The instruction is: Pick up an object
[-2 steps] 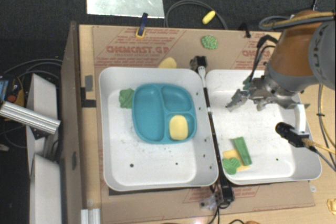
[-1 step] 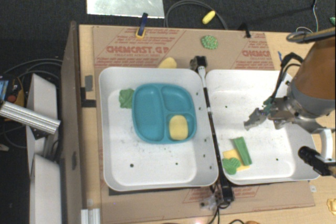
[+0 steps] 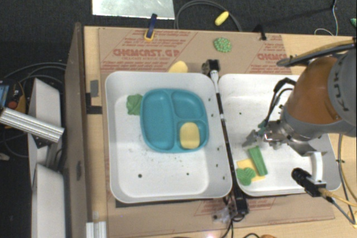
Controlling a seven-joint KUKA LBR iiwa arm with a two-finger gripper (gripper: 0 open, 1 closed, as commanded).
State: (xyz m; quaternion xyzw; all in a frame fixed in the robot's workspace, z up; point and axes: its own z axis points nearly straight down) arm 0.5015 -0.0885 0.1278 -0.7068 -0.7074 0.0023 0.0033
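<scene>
Right bin point(image 3: 245, 92), low centre: green stick point(image 3: 257, 160), long axis up-left/down-right, just below gripper point(image 3: 257, 139); finger state can't tell; yellow pc point(image 3: 245, 165) & green lump point(image 3: 244, 176) adj.

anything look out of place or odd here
Yes: three small items lie outside the bins, which looks odd. A green round piece and a yellow piece sit on the cardboard behind the left bin, and another yellow piece is on the dark floor.
</scene>
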